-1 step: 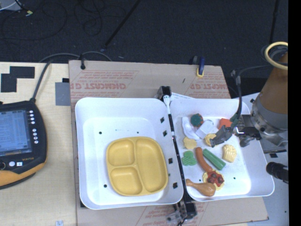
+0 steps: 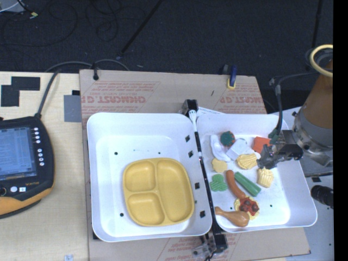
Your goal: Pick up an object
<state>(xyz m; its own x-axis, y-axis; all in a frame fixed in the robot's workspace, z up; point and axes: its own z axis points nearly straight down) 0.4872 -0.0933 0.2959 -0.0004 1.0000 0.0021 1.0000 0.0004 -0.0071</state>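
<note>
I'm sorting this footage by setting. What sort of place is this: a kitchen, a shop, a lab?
Most likely a robotics lab bench. A teach pendant lies beside two white bins, loose cables trail behind, and the food looks like plastic toys.

Bench (image 2: 60,91) bears cardboard sheet (image 2: 163,91), teach pendant (image 2: 22,165)
</note>
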